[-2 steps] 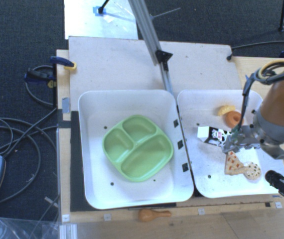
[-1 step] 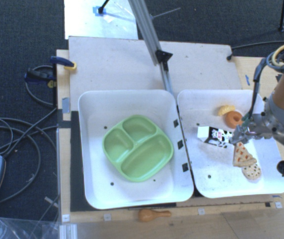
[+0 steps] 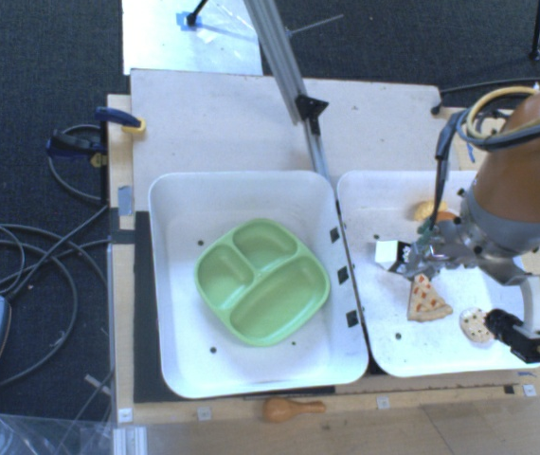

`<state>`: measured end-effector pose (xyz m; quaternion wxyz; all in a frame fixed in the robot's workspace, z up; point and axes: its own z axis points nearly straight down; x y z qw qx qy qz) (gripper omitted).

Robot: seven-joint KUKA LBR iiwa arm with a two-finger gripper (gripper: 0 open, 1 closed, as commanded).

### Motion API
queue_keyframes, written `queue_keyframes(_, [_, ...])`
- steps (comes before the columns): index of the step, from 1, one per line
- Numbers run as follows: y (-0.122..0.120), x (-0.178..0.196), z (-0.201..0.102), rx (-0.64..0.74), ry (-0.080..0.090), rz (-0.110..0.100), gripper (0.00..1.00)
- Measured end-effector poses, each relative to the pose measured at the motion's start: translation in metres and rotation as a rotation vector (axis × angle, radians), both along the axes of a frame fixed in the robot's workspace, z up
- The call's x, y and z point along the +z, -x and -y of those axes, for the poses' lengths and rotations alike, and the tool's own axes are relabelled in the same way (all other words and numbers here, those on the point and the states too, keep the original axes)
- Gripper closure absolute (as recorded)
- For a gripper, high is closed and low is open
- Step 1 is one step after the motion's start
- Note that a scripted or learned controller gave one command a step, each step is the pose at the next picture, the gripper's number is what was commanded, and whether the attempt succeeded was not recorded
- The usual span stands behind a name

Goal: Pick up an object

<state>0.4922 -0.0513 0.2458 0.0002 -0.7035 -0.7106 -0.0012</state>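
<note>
I see two white bins side by side on the counter (image 3: 213, 121). The left bin (image 3: 171, 254) holds one green divided plate (image 3: 262, 281) with three compartments, sitting near the bin's middle with bare floor all round it and clear of every wall.

The right bin (image 3: 369, 207) is busier. I count one toy pizza slice (image 3: 427, 299), one pale round cookie-like piece (image 3: 476, 325) just to its right near the front rim, and one orange-yellow item (image 3: 428, 210) toward the back, partly hidden by the arm. A small white card-like piece (image 3: 387, 251) lies left of the gripper, near the wall shared by the bins.

The arm (image 3: 526, 178) covers the right part of that bin. The gripper (image 3: 428, 254) is low over the bin floor just above the tip of the pizza slice; I cannot tell whether it touches the slice, nor whether the fingers are spread or pressed together. Open floor remains in the bin's front left corner.

One tan wooden piece (image 3: 294, 408) lies on the counter's front edge, outside both bins.
</note>
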Motion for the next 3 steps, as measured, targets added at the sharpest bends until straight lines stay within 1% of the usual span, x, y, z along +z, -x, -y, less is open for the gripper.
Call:
queue_keyframes(1, [-0.003, 0.004, -0.049, 0.001, 0.000, 0.001, 1.00])
queue_keyframes(2, [-0.001, -0.007, -0.093, 0.000, 0.000, -0.002, 1.00])
queue_keyframes(3, [-0.011, -0.023, -0.150, 0.001, 0.000, -0.002, 1.00])
